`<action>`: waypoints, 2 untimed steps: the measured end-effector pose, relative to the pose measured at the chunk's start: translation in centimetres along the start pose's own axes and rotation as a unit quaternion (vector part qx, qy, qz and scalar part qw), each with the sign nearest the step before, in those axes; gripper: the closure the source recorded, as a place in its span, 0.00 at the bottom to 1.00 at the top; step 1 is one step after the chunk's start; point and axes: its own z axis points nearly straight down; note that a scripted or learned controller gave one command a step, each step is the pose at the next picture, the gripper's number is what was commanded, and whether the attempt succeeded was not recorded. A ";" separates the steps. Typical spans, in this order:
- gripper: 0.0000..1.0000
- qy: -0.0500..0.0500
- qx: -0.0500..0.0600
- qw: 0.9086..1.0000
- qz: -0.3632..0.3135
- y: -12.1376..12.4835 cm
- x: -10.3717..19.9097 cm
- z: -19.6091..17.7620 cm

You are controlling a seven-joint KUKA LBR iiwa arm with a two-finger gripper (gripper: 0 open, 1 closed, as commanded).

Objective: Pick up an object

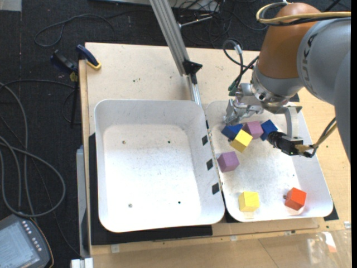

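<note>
Several small blocks lie in the right bin (312, 177). At its far end a blue block (230, 131), a yellow block (241, 141), a pale purple block (255, 129) and a second blue block (269, 127) form a tight cluster. My gripper (240, 114) hangs just above the back of that cluster, over the first blue block. A purple block (227, 161) sits alone near the bin's left wall. Another yellow block (249, 201) and an orange block (295, 198) rest by the near rim. Nothing visibly sits in the gripper.
The left bin (111, 116) stands beside the right one, their rims touching. A slanted metal rail (170, 29) runs from the top down to the bins' far junction. Cables and a black connector (284, 144) trail from the wrist over the right bin.
</note>
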 end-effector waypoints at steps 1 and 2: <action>1.00 0.000 -0.001 1.000 0.000 1.2 5.6 0.9; 1.00 0.001 -0.002 1.000 0.000 1.6 10.8 -0.3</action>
